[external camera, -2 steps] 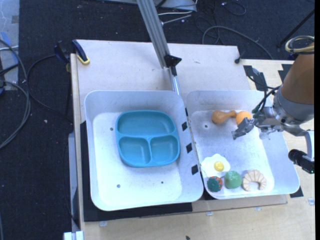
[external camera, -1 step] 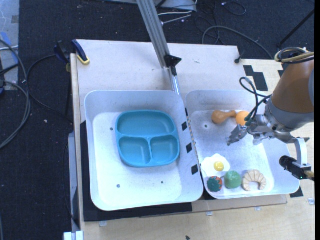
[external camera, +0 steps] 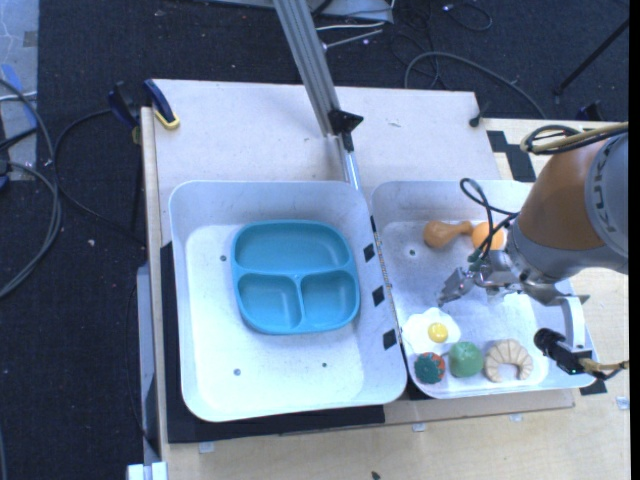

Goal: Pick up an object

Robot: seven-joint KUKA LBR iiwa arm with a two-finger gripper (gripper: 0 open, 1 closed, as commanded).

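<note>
Camera view, blue tray (external camera: 296, 288) in left bin (external camera: 200, 368)

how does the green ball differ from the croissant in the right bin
The green ball is round and smooth-looking; the croissant is a curved crescent with ridged segments. The green ball is solid green, the croissant pale tan. The green ball sits between the croissant and a darker multicoloured ball, while the croissant lies nearer the bin's right end. Both rest along the right bin's near edge, apart from the end effector.
</note>
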